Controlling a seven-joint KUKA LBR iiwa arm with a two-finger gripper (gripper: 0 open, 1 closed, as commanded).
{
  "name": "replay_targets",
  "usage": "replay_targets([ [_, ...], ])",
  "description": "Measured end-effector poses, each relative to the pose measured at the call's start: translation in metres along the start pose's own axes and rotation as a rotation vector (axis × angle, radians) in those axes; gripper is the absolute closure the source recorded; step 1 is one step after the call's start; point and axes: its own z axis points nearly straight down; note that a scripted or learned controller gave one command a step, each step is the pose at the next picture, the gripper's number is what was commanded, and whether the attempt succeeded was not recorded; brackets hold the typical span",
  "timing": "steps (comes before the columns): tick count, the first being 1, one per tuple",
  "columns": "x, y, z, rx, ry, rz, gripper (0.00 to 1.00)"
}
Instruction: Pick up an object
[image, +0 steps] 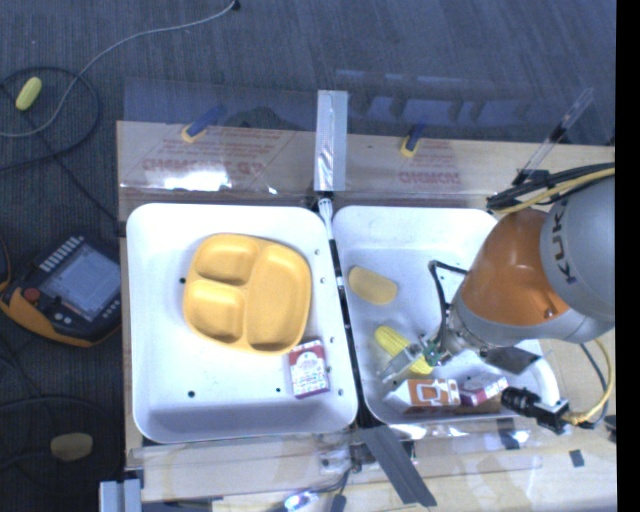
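While the arm is reaching into the right bin (520, 225) from 3 o'clock, the gripper (425, 355) is sitting low over the clutter near that bin's front wall. Its state cannot be read at this slant, and nothing is visibly held.

Nearest the camera, at 6 o'clock from the gripper, a flat orange packet (432, 392) is lying just beside a small red-and-white item (490, 388). A yellow object (393, 341), the likeliest target, is lying at 9 o'clock from the tip, touching or nearly so. For a sound pick, the tool should be centring over one item alone, away from its neighbours.

Farther off, at 11 o'clock, a yellow oval piece (373, 286) is lying apart. In the left bin (150, 400), a yellow divided tray (248, 291) and a small red box (308, 368) are resting.
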Motion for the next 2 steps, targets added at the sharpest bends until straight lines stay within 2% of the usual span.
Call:
replay_targets([
  [1, 0.000, 0.002, -0.008, -0.004, 0.003, 0.002, 1.00],
  [2, 0.020, 0.043, -0.092, 0.011, 0.006, 0.149, 1.00],
])
